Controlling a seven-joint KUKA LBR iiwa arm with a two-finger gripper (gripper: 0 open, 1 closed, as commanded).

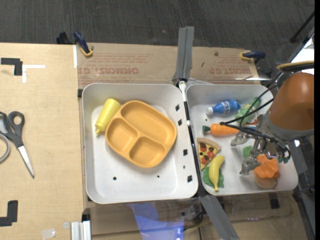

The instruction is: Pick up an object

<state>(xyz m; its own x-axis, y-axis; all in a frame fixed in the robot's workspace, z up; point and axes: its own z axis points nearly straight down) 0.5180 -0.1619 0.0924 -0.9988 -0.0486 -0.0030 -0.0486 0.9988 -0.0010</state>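
Observation:
The right bin [231, 88] holds a blue bottle [223, 107], a toy carrot [223, 129], a pizza slice [207, 149], a banana [215, 170], some green toy pieces [245, 112] and an orange lumpy toy [266, 168] in the front right corner. My gripper [251, 156] hangs low over the right part of this bin, just left of the orange toy and right of the banana. The arm's orange band [296, 104] covers the bin's far right side. A small green piece [248, 151] lies right by the gripper. Nothing is visibly lifted.
The left bin [135, 186] carries an orange divided plate [140, 132] and a yellow bottle [106, 115]. Scissors [17, 139] lie on the wooden bench at far left. Cables [250, 126] run from the arm across the carrot's end.

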